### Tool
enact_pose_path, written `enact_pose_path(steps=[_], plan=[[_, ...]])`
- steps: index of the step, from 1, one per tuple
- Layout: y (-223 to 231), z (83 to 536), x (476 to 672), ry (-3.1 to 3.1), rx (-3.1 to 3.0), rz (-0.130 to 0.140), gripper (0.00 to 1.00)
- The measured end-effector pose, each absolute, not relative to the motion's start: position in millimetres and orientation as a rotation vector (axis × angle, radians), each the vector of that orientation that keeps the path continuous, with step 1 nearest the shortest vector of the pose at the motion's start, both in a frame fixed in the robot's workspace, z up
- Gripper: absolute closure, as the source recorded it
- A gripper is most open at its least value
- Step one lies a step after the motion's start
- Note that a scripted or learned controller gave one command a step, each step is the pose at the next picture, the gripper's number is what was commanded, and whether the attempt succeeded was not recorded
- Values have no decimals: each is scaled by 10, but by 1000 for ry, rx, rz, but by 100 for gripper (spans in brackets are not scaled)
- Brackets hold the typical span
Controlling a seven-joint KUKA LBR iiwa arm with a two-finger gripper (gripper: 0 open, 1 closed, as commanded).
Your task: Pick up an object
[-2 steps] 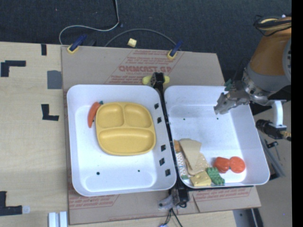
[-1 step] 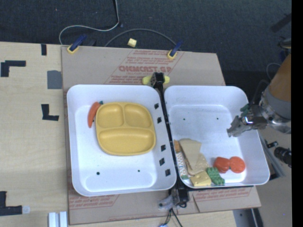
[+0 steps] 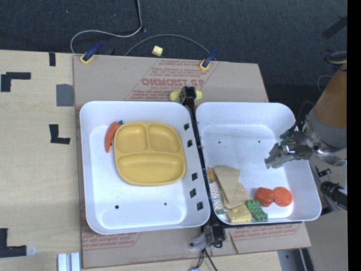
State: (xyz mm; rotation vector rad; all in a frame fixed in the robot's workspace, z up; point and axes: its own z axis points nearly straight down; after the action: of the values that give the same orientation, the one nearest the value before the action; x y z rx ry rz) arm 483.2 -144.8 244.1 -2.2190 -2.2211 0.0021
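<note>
Nothing lifted yet. Pincer (image 3: 277,156) poised at three o'clock in right bin (image 3: 242,110), spread impossible to judge; orange pieces (image 3: 273,196) resting at five o'clock, ungrasped.

Divided plate (image 3: 150,153) in left bin (image 3: 96,208); food pieces (image 3: 237,193) in right bin (image 3: 242,117).

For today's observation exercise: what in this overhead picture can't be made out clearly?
- Claw, camera view: small and blurred against the right bin; its grip state is unreadable.
- Arm: cut off by the right edge.
- Food pile: pieces overlap, hiding lower ones.
- Carrot: partly tucked behind the yellow divided plate.
</note>
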Motion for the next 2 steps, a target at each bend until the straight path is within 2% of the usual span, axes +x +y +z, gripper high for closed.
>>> enact_pose_path(steps=[1,2], plan=[[-1594,2938,4844,-2225,-2224,-3,100],[-1329,2756,4840,-2223,-2218,2,100]])
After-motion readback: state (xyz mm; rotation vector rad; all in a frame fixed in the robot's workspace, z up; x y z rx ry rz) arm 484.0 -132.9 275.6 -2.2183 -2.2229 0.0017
